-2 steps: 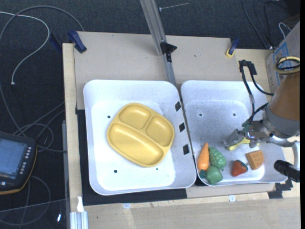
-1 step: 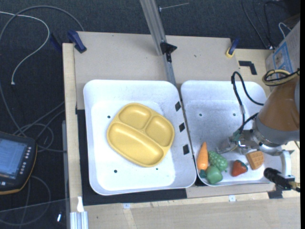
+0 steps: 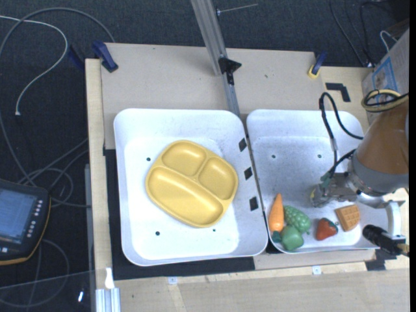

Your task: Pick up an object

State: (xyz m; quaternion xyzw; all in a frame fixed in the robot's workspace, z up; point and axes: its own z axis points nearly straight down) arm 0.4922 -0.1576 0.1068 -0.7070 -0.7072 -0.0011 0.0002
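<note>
Camera view. A tan bench (image 3: 195, 77) stands on dark carpet, with loose cables (image 3: 39, 51) trailing at the left and a handheld control pendant (image 3: 19, 223) at the near left edge. A metal post (image 3: 208, 25) rises from the far side of the bench, and blue clamps (image 3: 104, 56) grip its far corners. Two shallow white bins lie side by side. The left bin (image 3: 133, 142) holds a yellow divided plate (image 3: 192, 182) with three compartments. The right bin (image 3: 292, 135) holds toy food gathered along its near wall: an orange carrot (image 3: 277, 213) standing on end beside the dividing rim, a green bunch of grapes (image 3: 298, 218) just right of it, a green pepper-like piece (image 3: 292, 239) nearest the bin's near rim, a red strawberry (image 3: 326, 229), and a tan waffle-textured piece (image 3: 348, 216) at the right.

My arm (image 3: 385, 148), with its orange band, enters from the right above the right bin. My gripper (image 3: 328, 190) hangs low over the bin floor, near its right side. I cannot tell how my gripper is set, as it is too small and blurred. The waffle-textured piece lies just beside it on the near right; the strawberry lies near it; the carrot and grapes lie to its left.
</note>
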